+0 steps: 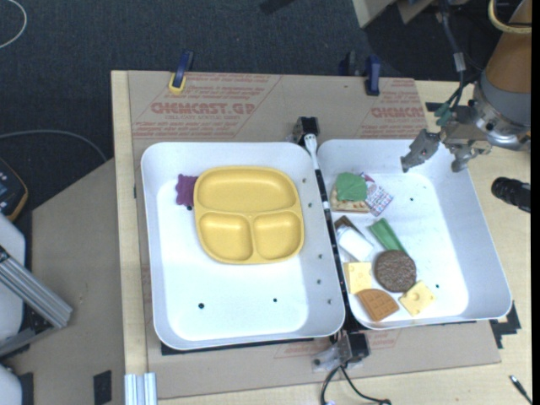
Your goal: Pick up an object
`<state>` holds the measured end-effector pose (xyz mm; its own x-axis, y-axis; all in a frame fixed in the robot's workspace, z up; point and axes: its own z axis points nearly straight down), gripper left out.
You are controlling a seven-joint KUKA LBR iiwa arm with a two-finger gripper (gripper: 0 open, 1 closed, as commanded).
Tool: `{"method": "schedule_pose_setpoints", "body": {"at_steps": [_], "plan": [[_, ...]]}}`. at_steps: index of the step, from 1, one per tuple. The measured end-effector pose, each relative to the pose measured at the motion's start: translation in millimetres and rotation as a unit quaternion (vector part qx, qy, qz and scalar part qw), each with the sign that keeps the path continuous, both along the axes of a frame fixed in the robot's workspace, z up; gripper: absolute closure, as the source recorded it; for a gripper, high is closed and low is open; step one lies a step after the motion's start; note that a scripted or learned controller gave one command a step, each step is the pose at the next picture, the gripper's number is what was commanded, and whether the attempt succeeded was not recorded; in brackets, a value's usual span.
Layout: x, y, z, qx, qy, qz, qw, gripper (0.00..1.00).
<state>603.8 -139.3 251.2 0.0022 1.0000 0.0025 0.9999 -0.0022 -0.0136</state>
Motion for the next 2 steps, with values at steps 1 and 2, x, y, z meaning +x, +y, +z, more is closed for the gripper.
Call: {"method": "schedule_pose_setpoints", "body": {"at_steps": [1, 2], "plan": [[2, 0, 7, -0.001, -0.006, 0.001, 1.0, 0.0], [11, 6, -42, -0.0005, -0.004, 0.002, 1.0, 0.0]]}}
